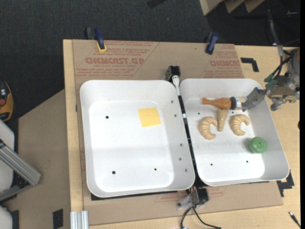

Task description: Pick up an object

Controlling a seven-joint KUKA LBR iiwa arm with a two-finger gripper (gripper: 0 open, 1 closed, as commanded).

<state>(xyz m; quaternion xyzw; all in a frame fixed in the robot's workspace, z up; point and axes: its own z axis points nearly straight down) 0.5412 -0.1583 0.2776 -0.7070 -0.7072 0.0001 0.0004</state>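
The right bin (224,168) holds a brown drumstick-shaped toy (217,101), two beige croissants (208,127) (239,124), a tan cone (222,119) between them, and a green ball (258,145). A yellow square slice (149,117) lies in the left bin (124,171). My gripper (264,101) hangs over the far right corner of the right bin, just right of the drumstick's dark end. Its fingers (253,99) stand apart, open, with nothing between them.
The bins sit side by side on a cardboard-covered bench (143,56), held by blue clamps (99,38) at the back. A black ridge (183,123) divides the bins. The arm enters from the right edge.
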